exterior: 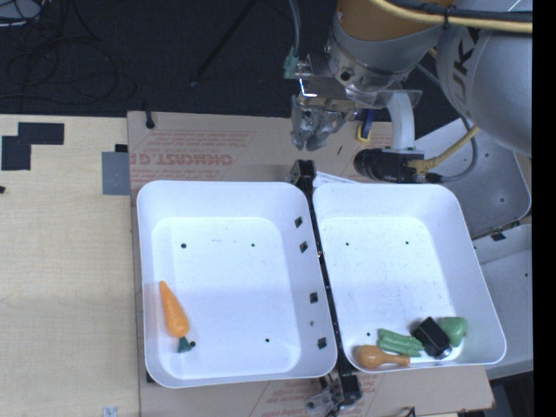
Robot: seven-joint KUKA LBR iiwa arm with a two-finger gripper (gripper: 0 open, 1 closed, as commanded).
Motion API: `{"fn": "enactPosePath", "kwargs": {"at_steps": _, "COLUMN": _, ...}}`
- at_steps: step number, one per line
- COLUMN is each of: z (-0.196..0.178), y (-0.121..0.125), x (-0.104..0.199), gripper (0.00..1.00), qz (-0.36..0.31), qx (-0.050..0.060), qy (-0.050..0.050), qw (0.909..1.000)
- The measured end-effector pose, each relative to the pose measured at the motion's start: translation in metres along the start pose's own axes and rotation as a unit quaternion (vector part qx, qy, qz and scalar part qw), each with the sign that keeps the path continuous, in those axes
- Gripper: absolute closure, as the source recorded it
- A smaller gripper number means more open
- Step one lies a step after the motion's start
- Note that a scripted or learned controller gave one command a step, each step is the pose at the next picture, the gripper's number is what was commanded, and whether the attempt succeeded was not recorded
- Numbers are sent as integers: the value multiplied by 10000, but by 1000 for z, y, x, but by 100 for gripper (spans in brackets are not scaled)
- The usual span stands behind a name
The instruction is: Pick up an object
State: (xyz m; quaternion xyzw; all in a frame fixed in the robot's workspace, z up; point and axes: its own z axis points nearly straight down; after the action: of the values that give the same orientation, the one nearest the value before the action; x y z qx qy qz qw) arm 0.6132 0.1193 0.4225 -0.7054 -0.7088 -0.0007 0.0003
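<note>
The grey arm (pixel 486 50) reaches in above the far rim of the two bins, its orange band (pixel 391 7) over the wrist and the gripper (pixel 311 137) hanging just past the black divider (pixel 314 268) — nothing is between its fingers, and whether they are spread or closed cannot be told.

Left of the divider, the left bin (pixel 217 202) is mostly bare floor. An orange toy carrot (pixel 173 311) with a small green top lies near its left wall, toward the near edge.

Right of the divider, the right bin (pixel 391 198) holds a cluster in its near corner — a green pea pod (pixel 398 342), a black block (pixel 431 336), a green piece (pixel 453 327) and an orange-tan pear-shaped toy (pixel 379 357).
</note>
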Motion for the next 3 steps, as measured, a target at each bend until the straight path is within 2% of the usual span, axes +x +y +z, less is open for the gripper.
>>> {"fn": "enactPosePath", "kwargs": {"at_steps": 1, "z": -93, "y": -58, "x": -48, "gripper": 100, "qz": 31, "qx": -19, "qy": -4, "qw": 10000}}
{"fn": "enactPosePath", "kwargs": {"at_steps": 2, "z": 21, "y": -5, "x": -113, "gripper": 100, "qz": 59, "qx": 62, "qy": -27, "qw": 10000}}
{"fn": "enactPosePath", "kwargs": {"at_steps": 3, "z": 95, "y": 30, "x": -115, "gripper": 100, "qz": 30, "qx": 50, "qy": -14, "qw": 10000}}
